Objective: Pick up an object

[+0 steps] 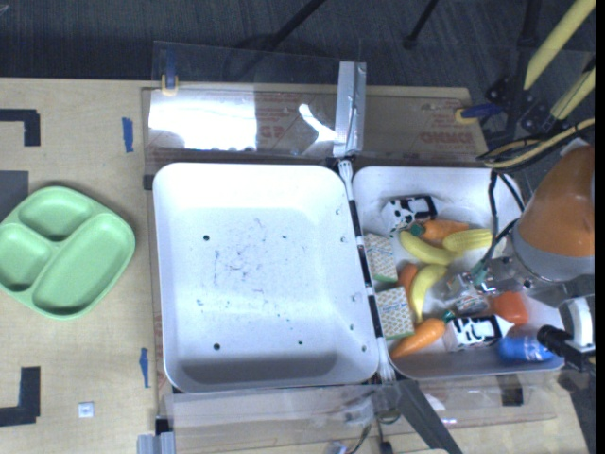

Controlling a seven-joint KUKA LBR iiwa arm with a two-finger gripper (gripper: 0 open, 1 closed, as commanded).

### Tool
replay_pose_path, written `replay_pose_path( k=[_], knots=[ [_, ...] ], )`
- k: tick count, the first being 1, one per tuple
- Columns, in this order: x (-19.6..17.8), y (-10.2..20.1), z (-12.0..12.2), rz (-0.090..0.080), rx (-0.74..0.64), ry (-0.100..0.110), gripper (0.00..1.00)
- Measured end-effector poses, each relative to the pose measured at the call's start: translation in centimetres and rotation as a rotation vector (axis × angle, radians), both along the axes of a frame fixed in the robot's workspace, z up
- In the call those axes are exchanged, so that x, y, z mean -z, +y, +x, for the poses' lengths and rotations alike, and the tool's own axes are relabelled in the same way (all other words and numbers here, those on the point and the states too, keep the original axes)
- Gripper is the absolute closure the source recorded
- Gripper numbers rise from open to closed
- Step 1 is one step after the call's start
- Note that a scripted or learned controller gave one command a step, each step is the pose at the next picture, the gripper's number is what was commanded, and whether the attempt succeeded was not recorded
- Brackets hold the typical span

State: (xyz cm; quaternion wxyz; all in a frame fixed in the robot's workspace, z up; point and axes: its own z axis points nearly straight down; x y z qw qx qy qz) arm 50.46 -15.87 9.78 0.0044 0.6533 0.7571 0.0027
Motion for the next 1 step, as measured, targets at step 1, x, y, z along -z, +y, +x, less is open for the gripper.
replay_pose_path(
  k=[1],
  knots=[
    [-15.71, 9.56, 2.72, 0.002, 0.180, 0.010, 1.00]
  ],
)
